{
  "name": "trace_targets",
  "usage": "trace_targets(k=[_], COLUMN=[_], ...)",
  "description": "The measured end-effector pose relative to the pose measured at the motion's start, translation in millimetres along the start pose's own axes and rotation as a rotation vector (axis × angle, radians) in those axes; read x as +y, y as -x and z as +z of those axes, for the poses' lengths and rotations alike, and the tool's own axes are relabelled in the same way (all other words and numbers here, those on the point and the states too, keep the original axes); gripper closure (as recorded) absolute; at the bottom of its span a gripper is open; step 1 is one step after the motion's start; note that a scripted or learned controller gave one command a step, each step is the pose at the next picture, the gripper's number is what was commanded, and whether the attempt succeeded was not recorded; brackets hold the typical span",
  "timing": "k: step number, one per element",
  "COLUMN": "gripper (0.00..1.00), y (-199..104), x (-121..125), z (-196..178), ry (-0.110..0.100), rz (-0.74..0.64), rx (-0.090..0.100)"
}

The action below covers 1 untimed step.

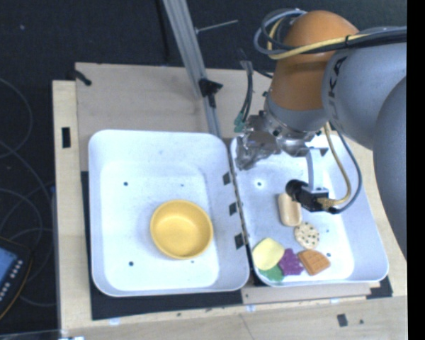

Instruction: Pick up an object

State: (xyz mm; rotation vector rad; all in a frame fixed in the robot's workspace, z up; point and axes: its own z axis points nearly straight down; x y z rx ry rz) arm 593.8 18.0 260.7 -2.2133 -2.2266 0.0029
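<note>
End effector (249, 149) at right bin (365, 261) back-left corner — grip state unclear, toys (292, 250) crowd front edge

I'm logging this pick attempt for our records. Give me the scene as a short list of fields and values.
left bin: holds a yellow bowl
right bin: toy foods grouped at its near end
foods: tan piece, spotted cookie, orange piece, purple grapes, yellow piece
tool: over the far left corner of the right bin
held: nothing seen in the tool
</note>
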Motion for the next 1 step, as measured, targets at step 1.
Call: trace_targets(k=[1], gripper=[1.00], y=[-47.6], x=[0.2], z=[1.0], ry=[0.004], rz=[-0.001], rx=[0.000])
